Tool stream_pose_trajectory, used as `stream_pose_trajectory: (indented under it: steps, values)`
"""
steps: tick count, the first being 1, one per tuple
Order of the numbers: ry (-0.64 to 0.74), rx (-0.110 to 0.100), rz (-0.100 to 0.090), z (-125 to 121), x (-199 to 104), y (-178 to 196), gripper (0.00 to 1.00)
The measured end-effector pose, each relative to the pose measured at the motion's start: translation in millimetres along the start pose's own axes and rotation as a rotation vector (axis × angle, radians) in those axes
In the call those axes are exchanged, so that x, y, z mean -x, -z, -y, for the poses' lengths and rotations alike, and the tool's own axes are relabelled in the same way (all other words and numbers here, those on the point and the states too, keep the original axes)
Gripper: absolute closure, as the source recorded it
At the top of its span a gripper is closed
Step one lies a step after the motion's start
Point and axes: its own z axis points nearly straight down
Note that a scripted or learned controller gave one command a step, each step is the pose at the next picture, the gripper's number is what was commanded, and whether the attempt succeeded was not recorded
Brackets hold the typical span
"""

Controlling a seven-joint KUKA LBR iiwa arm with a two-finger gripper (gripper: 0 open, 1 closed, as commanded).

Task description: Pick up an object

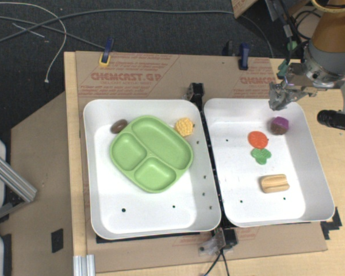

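From above, the gripper (280,99) hangs over the far edge of the right bin (310,209), just beside a purple piece (279,125). I cannot tell how far its fingers are parted, and nothing shows between them. The purple piece lies in the bin's far corner; nearer lie a red piece (257,139), a green piece (261,156) touching it, and a bun (274,183), well apart.

The purple piece looks roundish, with no clear long axis that I can make out. The bun's long axis runs left to right across the bin. My worry is the bin wall: the purple piece sits close to it, so a finger coming down could strike the rim, or the round piece could roll aside.

The left bin (103,211) holds a green tray (151,153), a yellow piece (184,126) and a brown piece (119,126).
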Motion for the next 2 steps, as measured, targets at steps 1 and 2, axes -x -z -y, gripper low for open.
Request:
stream_pose_trajectory:
  steps: [1, 2]
  values:
    - [0.002, 0.013, 0.002, -2, 0, 8, 0.00]
    - [0.001, 0.006, 0.001, -1, 3, -55, 0.00]
